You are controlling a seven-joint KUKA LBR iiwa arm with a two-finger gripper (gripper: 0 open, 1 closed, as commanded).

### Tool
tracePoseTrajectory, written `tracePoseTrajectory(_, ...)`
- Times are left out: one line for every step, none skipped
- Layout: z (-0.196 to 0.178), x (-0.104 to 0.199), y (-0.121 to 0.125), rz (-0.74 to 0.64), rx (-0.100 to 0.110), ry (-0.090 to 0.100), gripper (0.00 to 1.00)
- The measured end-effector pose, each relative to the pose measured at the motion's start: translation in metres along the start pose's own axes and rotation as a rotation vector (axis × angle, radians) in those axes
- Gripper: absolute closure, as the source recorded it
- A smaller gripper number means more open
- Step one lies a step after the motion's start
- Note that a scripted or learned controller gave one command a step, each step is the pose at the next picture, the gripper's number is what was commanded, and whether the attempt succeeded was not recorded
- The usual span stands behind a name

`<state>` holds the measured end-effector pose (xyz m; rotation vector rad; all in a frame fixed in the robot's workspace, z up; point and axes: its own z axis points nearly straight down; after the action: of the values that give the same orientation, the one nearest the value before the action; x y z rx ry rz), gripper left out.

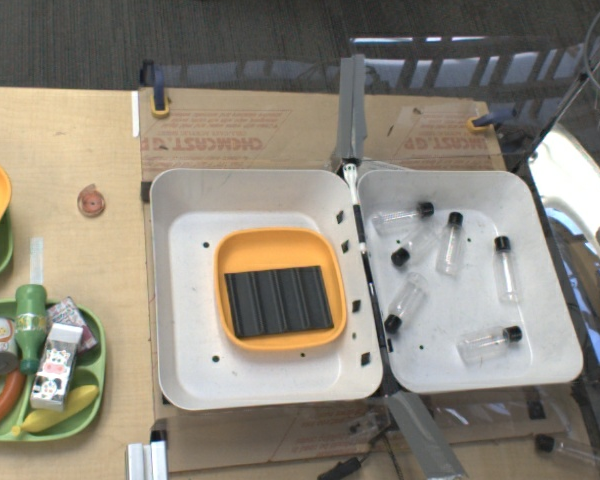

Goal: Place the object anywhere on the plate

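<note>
Bench seen from above, near edge to far. At the near left corner of the wooden tabletop [70, 138] stands a green tray [88, 400] of toy food, among it a green bottle [29, 324] and a small carton [52, 368].

Two white bins lie side by side, their inner walls touching. In the right bin [550, 368], the task's things are clear vials with black caps, all lying flat and apart from one another:
- nearest, one vial [488, 341] close to the near right corner;
- a second vial [407, 301] by the left wall, cap towards the near edge;
- a loose black cap [399, 257] just beyond it;
- a third vial [506, 270] towards the right wall;
- a fourth vial [450, 244] in the middle;
- a fifth vial [402, 214] nearest the far left corner.

In the middle of the left bin [180, 368] sits the orange plate [280, 242], bearing a black ribbed pad [278, 300]; no vial lies on it.

Beyond the bins, brown cardboard [280, 133] runs to the far edge.

Of my gripper I cannot tell how it stands, nor whether it has hold of anything.
</note>
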<state>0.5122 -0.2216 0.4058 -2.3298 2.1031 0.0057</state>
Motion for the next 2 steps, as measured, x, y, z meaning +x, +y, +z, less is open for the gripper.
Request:
tracePoseTrajectory(0.008, -0.007, 0.033, -0.228, 0.000, 0.000, 0.00)
tracePoseTrajectory(-0.035, -0.016, 0.032, -0.634, 0.001, 0.001, 0.00)
